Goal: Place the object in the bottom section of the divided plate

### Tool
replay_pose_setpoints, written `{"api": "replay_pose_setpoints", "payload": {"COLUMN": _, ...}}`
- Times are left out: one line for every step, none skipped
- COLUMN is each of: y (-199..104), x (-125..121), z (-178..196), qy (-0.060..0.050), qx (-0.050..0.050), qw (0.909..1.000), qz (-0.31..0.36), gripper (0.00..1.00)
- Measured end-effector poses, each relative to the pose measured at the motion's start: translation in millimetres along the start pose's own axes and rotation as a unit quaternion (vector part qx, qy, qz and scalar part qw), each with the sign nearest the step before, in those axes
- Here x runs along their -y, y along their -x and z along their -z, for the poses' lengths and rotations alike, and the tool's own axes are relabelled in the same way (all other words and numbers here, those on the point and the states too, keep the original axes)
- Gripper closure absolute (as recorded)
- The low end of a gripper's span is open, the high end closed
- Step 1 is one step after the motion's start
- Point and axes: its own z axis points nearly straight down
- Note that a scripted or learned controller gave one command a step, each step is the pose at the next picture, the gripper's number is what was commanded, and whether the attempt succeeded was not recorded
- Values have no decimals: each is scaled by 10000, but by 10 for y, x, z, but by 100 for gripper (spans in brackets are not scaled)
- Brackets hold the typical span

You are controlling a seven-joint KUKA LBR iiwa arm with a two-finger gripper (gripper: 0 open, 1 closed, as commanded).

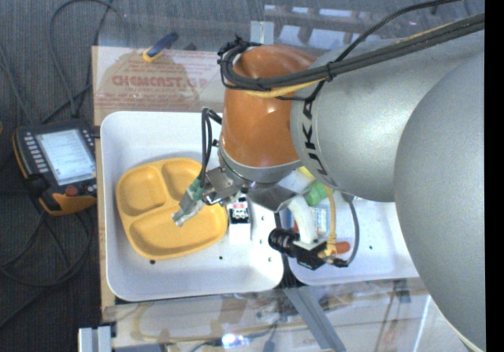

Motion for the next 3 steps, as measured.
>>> {"api": "replay_pose_setpoints", "payload": {"y": -447, "x": -255, "z": -298, "qy": -11, "qx": -2, "qw": 9911, "qz": -1335, "gripper": 0}}
{"api": "replay_pose_setpoints", "payload": {"y": -512, "x": -219, "z": 200, "qy": 5, "qx": 19, "qw": 9497, "qz": -3133, "gripper": 0}}
{"api": "replay_pose_setpoints", "payload": {"y": -514, "x": -226, "z": 246, "qy": -35, "qx": 64, "qw": 9500, "qz": -3121, "gripper": 100}}
